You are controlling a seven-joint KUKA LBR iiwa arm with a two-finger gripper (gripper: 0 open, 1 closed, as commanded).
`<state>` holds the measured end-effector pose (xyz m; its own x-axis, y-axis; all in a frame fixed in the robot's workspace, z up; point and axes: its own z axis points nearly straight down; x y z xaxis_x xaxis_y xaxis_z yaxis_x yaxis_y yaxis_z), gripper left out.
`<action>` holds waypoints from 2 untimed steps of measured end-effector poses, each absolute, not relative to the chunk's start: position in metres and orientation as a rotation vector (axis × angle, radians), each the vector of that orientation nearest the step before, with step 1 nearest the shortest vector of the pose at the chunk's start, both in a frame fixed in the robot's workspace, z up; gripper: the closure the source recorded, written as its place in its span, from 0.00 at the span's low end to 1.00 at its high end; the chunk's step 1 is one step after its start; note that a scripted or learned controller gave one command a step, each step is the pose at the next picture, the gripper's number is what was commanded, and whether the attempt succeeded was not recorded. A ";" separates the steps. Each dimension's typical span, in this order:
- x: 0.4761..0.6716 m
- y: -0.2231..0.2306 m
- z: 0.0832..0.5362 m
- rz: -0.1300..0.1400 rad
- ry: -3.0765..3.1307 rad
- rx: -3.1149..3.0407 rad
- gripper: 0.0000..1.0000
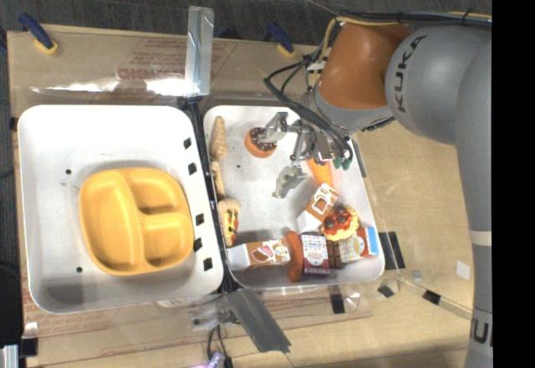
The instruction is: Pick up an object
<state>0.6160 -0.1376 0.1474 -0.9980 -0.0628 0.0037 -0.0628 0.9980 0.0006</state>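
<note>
My gripper [281, 157] hangs over the upper middle of the right bin [251, 199], open, with bare bin floor between its two fingers. The upper fingertip [269, 132] is right beside a small round orange-red toy [257, 145]; I cannot tell if they touch. The lower fingertip [287, 184] points at the bin's middle. An orange piece [321, 169] lies partly under the wrist. Along the bin's front and right lie a patterned box [321, 202], a strawberry cake toy [338, 222], a brown and white pack [266, 253], a sausage [292, 258] and a purple pack [313, 253].
A bread stick [218, 137] and a hot-dog toy [228, 221] lie against the right bin's left wall. The left bin [50, 140] holds a yellow divided plate [134, 217]. The grey arm [435, 74] covers the bench's right side.
</note>
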 end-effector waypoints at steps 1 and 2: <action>0.561 -0.194 0.112 0.000 -3.139 0.080 0.00; 0.574 -0.159 0.093 -0.001 -3.141 -0.084 0.00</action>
<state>0.5744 -0.1587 0.0929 -0.9986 0.0536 -0.0002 0.0536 0.9986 0.0008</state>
